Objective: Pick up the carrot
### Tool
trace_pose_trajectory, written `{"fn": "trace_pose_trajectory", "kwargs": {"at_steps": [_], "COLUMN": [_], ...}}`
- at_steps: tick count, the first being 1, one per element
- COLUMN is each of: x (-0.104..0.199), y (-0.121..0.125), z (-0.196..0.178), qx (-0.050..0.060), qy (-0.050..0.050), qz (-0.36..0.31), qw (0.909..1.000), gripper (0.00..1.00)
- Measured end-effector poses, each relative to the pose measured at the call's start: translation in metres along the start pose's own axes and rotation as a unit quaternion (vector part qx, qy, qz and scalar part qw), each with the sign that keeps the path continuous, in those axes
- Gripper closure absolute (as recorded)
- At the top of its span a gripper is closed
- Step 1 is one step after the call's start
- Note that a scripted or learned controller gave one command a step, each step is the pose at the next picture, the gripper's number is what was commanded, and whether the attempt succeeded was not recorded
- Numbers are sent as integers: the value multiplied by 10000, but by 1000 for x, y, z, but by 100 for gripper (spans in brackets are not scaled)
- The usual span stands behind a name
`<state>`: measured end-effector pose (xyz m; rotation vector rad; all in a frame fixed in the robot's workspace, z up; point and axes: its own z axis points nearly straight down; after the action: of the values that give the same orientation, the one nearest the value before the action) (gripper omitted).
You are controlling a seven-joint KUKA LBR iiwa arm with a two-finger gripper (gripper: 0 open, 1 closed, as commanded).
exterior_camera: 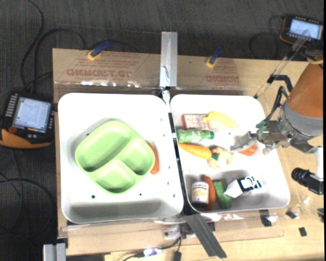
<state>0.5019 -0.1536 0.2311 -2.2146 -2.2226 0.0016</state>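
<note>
We find the carrot [196, 150] lying in the right bin [271, 200], near that bin's left wall, its length running roughly left to right and its right end meeting a small pale toy [221, 155]. A green bottle [195, 136] lies just above it.

The hand [243, 142] sits over the right half of the same bin, well apart from the carrot. We cannot tell how far it is open: the metal parts there overlap a small red-orange item [250, 150] beneath. We see nothing clearly gripped between its fingers.

By our reading the pick is not yet made. The carrot rests on the bin floor, untouched. What is left, as we judge it: bring the hand leftward over the carrot, lower, close, lift.

The left bin [70, 145] holds a green divided tray [115, 154] with an orange sliver [155, 162] at its right edge.
</note>
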Motion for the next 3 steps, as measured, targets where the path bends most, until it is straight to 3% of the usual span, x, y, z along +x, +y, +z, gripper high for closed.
{"fn": "trace_pose_trajectory", "kwargs": {"at_steps": [1, 2, 3], "x": [36, 52, 54], "y": [22, 77, 81], "z": [138, 142, 104], "qx": [-10, -63, -9], "qy": [-4, -24, 1], "qz": [85, -169, -641], "qw": [10000, 9998, 9979], "gripper": [0, 0, 0]}}
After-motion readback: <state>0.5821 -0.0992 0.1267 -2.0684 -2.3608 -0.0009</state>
